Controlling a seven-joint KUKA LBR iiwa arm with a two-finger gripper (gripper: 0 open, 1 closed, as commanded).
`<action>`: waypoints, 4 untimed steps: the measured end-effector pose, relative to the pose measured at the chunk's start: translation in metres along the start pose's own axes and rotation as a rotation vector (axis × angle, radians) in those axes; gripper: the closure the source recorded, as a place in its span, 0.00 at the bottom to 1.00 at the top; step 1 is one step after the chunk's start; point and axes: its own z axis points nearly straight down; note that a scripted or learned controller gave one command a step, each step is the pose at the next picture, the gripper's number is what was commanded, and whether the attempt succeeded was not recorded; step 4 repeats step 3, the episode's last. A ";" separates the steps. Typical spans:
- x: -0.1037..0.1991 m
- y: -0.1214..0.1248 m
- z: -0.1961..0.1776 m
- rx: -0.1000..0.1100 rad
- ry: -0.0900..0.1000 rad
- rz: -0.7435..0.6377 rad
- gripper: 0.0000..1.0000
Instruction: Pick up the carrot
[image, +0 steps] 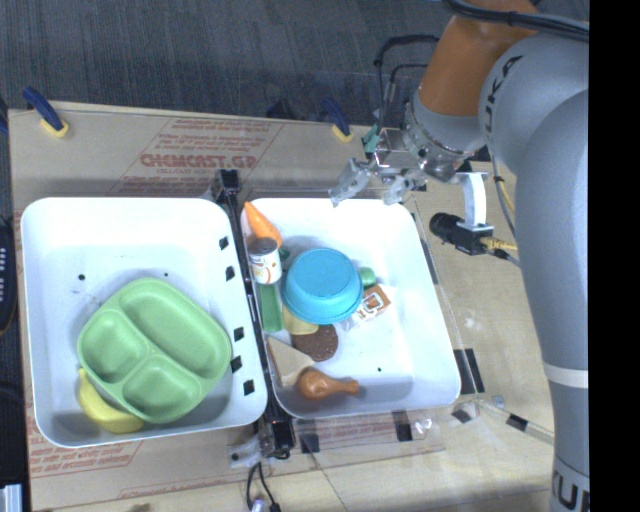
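The robot arm (545, 200) is big, round and smooth, painted light grey. Near its thin end sits a wide orange band (470, 45). Dark letters run along the grey shell. Black cables (400, 55) loop beside the wrist, where small shiny metal parts (385, 170) stick out.

Two white bins (60, 225); one carrot (262, 221); one blue bowl (322, 283).

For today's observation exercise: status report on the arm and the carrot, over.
Gripper above right bin's far rim, holding nothing. Carrot in far-left corner, untouched. Can crowds it.
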 end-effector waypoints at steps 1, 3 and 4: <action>0.034 0.005 0.175 0.004 -0.001 -0.050 0.00; 0.105 0.010 0.064 -0.014 0.003 -0.061 1.00; 0.105 0.010 0.064 -0.014 0.003 -0.061 1.00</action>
